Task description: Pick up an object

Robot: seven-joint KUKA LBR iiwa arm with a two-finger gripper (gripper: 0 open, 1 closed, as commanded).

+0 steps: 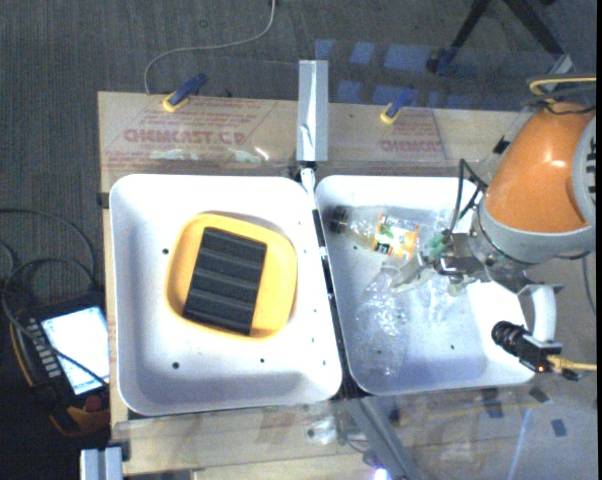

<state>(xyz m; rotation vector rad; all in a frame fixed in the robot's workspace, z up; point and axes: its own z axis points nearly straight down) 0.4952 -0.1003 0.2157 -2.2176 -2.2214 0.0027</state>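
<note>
- Gripper (449,260) sits low inside the right bin (461,363), at the bin's upper right, below the arm's orange band (541,173). Whether it is spread or pressed together cannot be told; the arm's bulk hides much of it.
- Just left of the gripper lies a clear plastic bottle (381,233) with an orange and green label, on its side near the bin's top edge.
- Crumpled clear wrap (401,293) lies below the bottle, close to the gripper.
- Left bin (141,358) holds a yellow tray-like object (281,273) with a black ribbed block (226,280) resting on top of it.
</note>
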